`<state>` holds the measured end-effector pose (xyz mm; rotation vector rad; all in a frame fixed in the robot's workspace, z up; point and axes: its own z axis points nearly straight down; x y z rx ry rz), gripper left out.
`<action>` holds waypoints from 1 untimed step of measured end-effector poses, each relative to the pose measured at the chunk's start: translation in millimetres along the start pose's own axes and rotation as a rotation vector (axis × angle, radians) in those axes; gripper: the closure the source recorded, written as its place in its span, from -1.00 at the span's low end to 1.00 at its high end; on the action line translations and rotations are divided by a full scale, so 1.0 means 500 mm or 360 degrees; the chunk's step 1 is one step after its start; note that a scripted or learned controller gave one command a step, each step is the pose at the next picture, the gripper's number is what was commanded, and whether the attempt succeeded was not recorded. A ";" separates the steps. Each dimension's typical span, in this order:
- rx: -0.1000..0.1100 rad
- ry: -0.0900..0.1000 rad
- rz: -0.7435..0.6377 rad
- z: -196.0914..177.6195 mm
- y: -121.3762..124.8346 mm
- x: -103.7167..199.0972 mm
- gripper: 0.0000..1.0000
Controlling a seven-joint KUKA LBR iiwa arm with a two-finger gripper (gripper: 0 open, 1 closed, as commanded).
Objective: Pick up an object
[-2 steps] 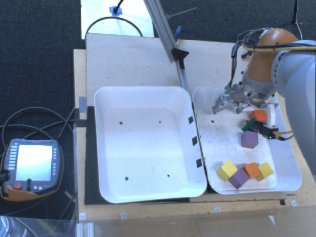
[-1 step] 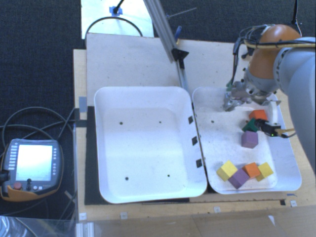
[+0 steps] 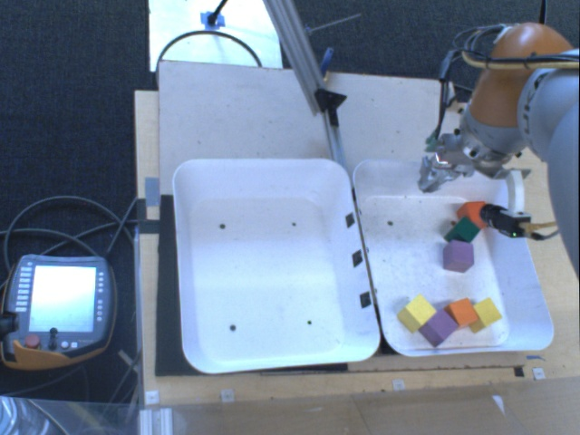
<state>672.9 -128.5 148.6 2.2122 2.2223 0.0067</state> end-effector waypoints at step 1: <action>-0.0005 -0.0001 -0.0002 -0.126 0.019 0.008 1.00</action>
